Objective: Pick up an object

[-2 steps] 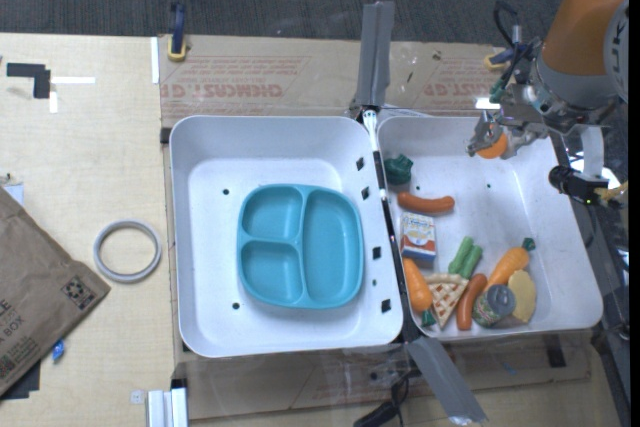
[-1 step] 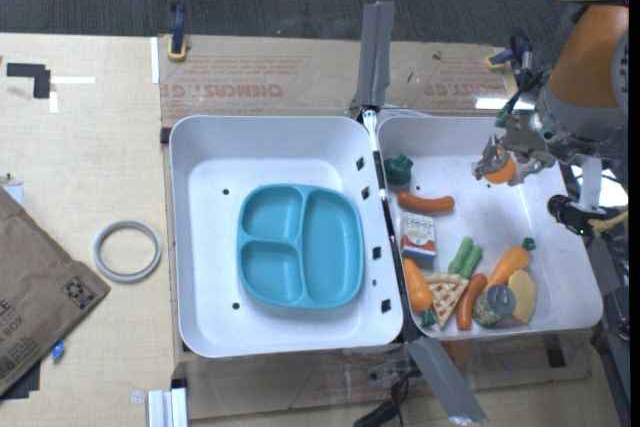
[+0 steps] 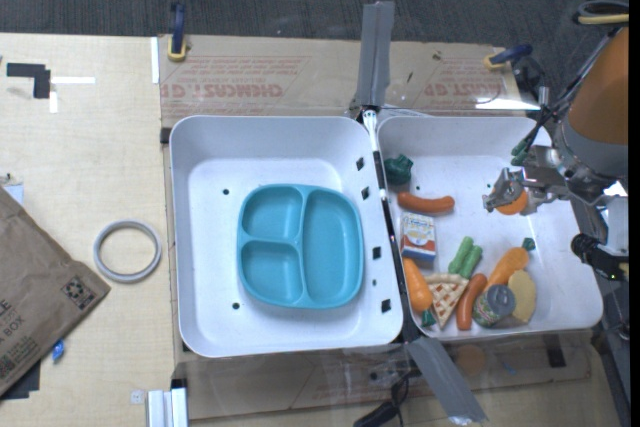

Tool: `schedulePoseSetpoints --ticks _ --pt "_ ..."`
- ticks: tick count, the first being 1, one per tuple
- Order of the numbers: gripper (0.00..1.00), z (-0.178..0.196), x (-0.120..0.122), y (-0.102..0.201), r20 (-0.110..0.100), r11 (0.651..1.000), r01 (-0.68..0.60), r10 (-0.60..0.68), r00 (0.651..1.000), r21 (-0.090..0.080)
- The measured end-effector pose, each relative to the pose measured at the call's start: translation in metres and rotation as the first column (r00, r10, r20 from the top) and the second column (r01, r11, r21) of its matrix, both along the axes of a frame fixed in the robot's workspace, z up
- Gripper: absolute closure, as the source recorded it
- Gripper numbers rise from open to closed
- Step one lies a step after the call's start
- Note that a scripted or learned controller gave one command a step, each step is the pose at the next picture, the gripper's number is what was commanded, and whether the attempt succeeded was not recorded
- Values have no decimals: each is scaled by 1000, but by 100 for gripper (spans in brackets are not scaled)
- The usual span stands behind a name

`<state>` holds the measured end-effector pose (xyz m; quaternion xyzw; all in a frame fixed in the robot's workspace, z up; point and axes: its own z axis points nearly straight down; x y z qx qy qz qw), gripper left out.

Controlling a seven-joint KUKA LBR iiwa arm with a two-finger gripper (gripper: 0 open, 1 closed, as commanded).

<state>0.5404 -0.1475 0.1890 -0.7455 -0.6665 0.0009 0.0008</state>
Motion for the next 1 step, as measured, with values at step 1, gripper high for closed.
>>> schedulePoseSetpoints --ticks 1 --pt "100 16 -1 55 1 999 -35 35 999 0"
